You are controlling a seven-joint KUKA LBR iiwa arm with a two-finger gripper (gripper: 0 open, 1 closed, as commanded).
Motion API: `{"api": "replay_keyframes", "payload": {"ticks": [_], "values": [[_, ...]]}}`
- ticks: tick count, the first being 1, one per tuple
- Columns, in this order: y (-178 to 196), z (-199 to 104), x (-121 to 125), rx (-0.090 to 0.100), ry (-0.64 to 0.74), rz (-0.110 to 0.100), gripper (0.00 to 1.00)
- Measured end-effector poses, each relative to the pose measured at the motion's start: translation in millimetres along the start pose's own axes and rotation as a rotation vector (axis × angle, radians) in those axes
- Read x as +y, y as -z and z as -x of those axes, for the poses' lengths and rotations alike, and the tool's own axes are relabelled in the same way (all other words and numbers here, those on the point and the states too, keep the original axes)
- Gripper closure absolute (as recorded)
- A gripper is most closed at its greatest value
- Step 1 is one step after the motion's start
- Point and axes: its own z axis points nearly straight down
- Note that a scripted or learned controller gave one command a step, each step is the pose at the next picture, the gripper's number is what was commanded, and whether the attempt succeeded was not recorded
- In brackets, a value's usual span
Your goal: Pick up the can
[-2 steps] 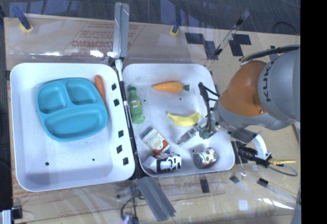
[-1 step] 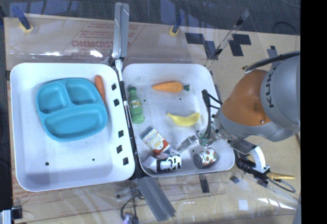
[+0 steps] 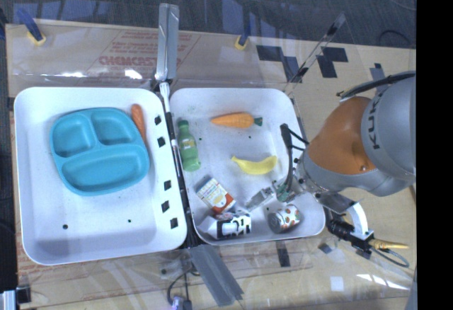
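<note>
The can (image 3: 284, 218) lies in the right bin's near-right corner, just below the gripper (image 3: 282, 190), whose state I cannot tell.

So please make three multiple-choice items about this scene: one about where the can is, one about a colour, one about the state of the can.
1. Where does the can lie?
A. In the right bin, near its front right corner
B. On the blue tray
C. In the left bin, beside the small carrot

2. What colour is the divided tray in the left bin?
A. Red
B. Blue
C. Yellow

3. How is the can now?
A. Lifted above the bench
B. Resting on the floor of the right bin
C. Standing on the tray

Answers:
1 A: the can sits low in the right bin, next to the tool.
2 B: the tray is plainly blue.
3 B: the can lies on the bin floor, below the tool.
</note>
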Motion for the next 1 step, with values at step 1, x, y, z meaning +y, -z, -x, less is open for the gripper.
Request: {"api": "replay_keyframes", "payload": {"ticks": [1], "values": [[9.8, 0.2, 0.4, 0.001, 0.004, 0.000, 1.00]]}}
